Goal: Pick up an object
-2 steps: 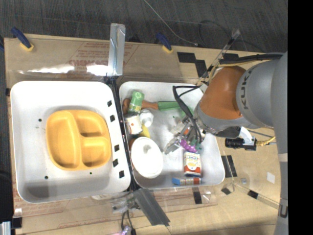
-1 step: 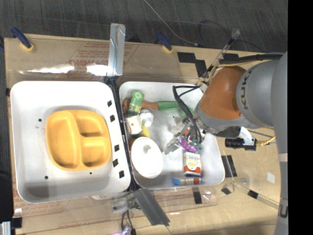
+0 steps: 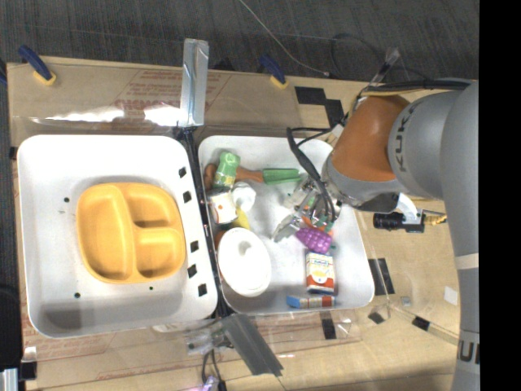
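Note:
My gripper [image 3: 295,212] is low in the right bin [image 3: 352,243], near its middle right, with the grey arm and its orange band [image 3: 366,141] above it. It looks open, one finger pointing down-left and the other up-left, and I see nothing held between them. A purple ridged object [image 3: 314,239] lies just below and right of the gripper, touching or nearly touching it. Some small colourful pieces [image 3: 316,214] sit partly hidden under the wrist. An orange and white carton [image 3: 321,272] lies below the purple object.
The right bin also holds a white bowl [image 3: 244,260], a green bottle [image 3: 225,169], a green stick [image 3: 280,174], a white cup [image 3: 242,195], a yellow piece [image 3: 242,217] and a pen [image 3: 309,301]. The left bin [image 3: 37,169] holds a yellow divided tray [image 3: 130,230].

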